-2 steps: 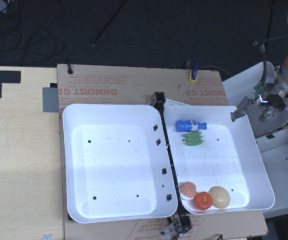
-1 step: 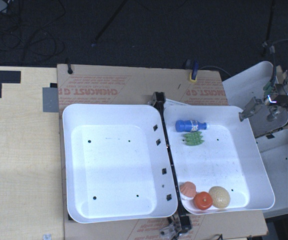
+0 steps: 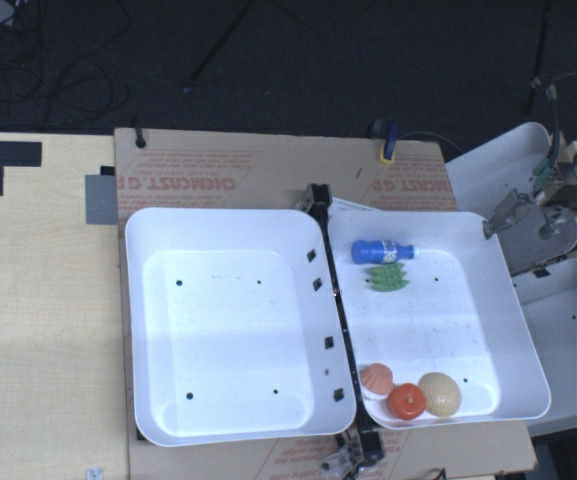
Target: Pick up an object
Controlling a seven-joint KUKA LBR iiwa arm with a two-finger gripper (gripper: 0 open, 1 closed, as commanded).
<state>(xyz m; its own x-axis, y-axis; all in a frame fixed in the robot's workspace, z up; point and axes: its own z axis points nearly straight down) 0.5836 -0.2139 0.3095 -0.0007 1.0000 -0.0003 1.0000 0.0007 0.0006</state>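
White and shallow, two bins sit side by side on a brown cardboard sheet (image 3: 268, 173) on the table (image 3: 38, 298). No toys lie in the left bin (image 3: 226, 323), which has bare floor with a few small dark dots. All the toys are in the right bin (image 3: 438, 323). A blue bottle (image 3: 382, 252) lies on its side near the far edge of that bin, close to the middle wall. A small green bumpy toy (image 3: 388, 278) lies just beside it, a little nearer to us. Down in the near edge of the bin, three round things huddle together: a pink shell-like one (image 3: 376, 378), a red one (image 3: 406, 401) and a tan ball (image 3: 439, 394), all touching or nearly so. I think they rolled there because the bin floor dips toward that edge. The tool (image 3: 528, 208) hangs over the far right corner of the right bin, off to the side of all the toys. I cannot tell how it is set, as it is too small and grey to read, and I see no toy in it. No toy is lifted yet. The bottle and green toy look easier to pick, since they have room around them. The three round ones are crowded and may roll away.
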